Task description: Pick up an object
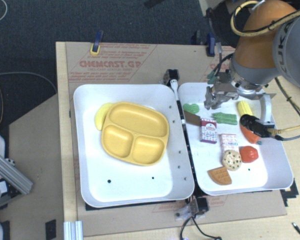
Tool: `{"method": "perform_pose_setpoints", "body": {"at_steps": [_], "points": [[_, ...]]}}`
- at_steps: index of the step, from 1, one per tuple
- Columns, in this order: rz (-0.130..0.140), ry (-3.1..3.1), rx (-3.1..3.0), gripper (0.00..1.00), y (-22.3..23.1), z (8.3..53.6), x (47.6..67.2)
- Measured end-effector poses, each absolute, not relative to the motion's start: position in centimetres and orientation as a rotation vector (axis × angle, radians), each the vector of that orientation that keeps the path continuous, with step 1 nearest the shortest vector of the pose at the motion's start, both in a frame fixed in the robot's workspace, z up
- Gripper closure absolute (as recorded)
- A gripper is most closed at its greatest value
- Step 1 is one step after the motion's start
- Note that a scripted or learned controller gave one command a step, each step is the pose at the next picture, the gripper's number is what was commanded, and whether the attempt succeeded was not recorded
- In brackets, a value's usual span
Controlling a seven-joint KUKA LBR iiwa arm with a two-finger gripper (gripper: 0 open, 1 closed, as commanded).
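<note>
Gripper [215,100]: low over far-left part of R bin, betw. green piece and green pod; spread or pressed together – can't tell from this angle.
Arm [262,31]: grey w/ orange band, reaching in from far right.
R bin [276,170]: white, shallow; holds all the small objs.
Green piece [191,108]: far-left in R bin, just left of gripper.
Brown piece [191,118]: touching near side of green piece, close to bin's left wall.
Green pod [225,118]: lying flat, just near of gripper.
Red-white box [208,130]: near of brown piece, approx. mid-left of bin.
Pink-white box [229,141]: right of red-white box and a bit nearer, apart from it.
Spotted cookie [231,159]: round, touching near end of pink-white box.
Red tomato [248,154]: just right of spotted cookie.
Orange wedge [220,175]: nearest obj, near-left of spotted cookie.
Yellow corn [244,107]: right of gripper, far part of bin.
Orange carrot [250,134]: near of yellow corn, partly hidden.
L bin [90,171]: white, right beside R bin.
Yellow tray [135,133]: 3 compartments, middle of L bin.
Yellow item [101,115]: poking out under tray's far-left edge; type unclear.
Tabletop [66,134]: tan board under both bins.
</note>
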State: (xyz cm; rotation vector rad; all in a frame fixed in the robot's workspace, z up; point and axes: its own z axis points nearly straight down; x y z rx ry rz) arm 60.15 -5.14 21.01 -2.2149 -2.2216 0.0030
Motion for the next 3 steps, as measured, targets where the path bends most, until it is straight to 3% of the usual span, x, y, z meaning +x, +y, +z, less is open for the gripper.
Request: {"method": "perform_pose_setpoints", "body": {"at_steps": [1,2,3], "points": [[0.004,-2.220,-2.215,1.00,-1.6,21.1,56.1],[0.001,-2.224,-2.213,1.00,2.4,22.0,53.9],[0.003,-2.218,-2.221,1.00,1.2,21.7,53.6]]}}
